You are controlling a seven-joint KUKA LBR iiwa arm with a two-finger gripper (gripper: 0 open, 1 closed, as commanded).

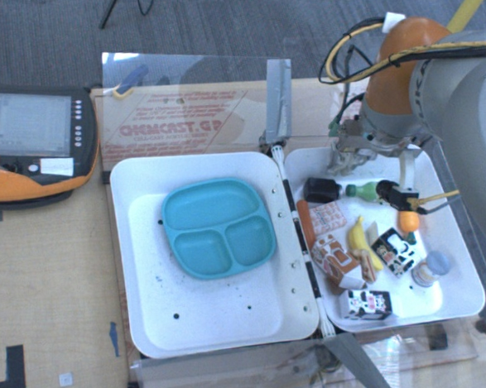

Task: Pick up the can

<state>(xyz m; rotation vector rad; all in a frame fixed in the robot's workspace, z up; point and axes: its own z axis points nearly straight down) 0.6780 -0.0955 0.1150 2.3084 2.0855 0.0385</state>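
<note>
A small can (424,275) with a round metallic end sits in the right bin (462,294), near its front right. A bluish round piece (437,260) lies right beside it. My gripper (348,157) hangs below the orange band at the back left of that bin, above a black object (322,190) and a green bottle (361,191). It is well away from the can, which lies toward the front right. Nothing shows between its fingers.
The right bin also holds a banana (358,237), an orange ball (407,221), a brown box (339,261), two black-and-white cartons (395,251) (367,305) and a red-white packet (328,219). A teal divided plate (219,228) lies in the left bin (143,304). A teach pendant (32,141) rests at far left.
</note>
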